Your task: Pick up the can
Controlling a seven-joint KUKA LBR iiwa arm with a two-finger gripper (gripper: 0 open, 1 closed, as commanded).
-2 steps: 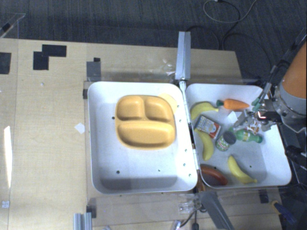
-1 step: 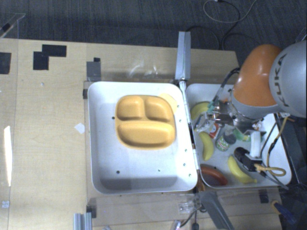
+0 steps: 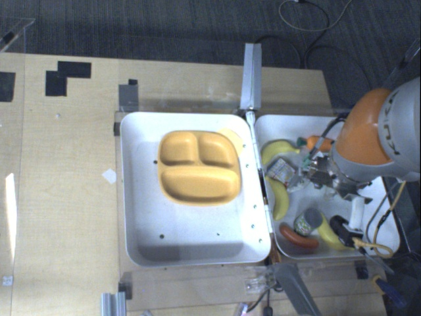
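Approach step, by the look of it. Gripper [image 3: 316, 170] hangs low in the right bin [image 3: 388, 245], above and slightly right of the can [image 3: 306, 221]. Jaw state cannot be told. Can sits just above the sausage [image 3: 299, 237], apparently upright, long axis vertical, top toward camera. Next move likely needs centring over the can before descending.

The shallow white plastic left bin [image 3: 141, 196] looks smooth and faintly glossy, the yellow three-compartment plastic tray [image 3: 198, 166] matt (softly lit), the pale wooden bench [image 3: 59, 196] smooth, the small grey metal can [image 3: 306, 220] dull
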